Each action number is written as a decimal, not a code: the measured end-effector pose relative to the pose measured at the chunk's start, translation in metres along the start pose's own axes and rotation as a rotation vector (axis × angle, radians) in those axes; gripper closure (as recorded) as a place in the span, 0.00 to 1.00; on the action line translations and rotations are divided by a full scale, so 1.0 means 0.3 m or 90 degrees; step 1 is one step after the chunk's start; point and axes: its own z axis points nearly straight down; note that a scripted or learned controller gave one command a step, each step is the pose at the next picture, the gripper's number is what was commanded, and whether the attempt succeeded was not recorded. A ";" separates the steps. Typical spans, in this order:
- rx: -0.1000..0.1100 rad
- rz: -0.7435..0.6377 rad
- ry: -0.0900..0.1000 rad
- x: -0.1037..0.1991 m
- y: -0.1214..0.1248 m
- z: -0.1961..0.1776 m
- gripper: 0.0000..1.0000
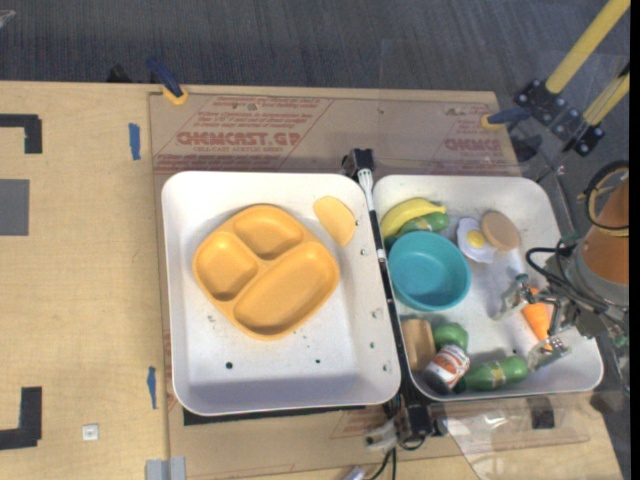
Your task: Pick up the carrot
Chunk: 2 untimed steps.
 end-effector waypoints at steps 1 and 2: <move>0.005 -0.003 -0.008 -0.019 0.000 -0.046 1.00; 0.004 -0.003 -0.007 -0.017 0.001 -0.042 0.00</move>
